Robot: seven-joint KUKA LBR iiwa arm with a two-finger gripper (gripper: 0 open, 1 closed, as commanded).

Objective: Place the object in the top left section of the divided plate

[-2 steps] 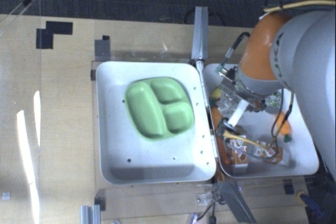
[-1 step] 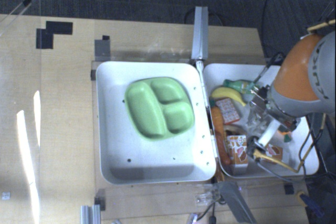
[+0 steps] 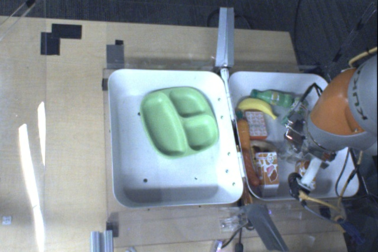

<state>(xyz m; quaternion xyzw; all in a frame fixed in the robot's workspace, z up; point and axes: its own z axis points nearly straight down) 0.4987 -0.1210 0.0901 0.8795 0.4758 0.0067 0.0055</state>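
Over the right bin (image 3: 348, 183), the claw (image 3: 295, 138) hangs above packed groceries for picking; its grip state cannot be told; divided plate (image 3: 179, 121) waits.

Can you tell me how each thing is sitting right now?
green divided plate: in the left bin, nothing in its sections.
banana: lying in the right bin.
green bottle: lying on its side behind the banana.
small carton: lying in the right bin.
arm: over the right bin.
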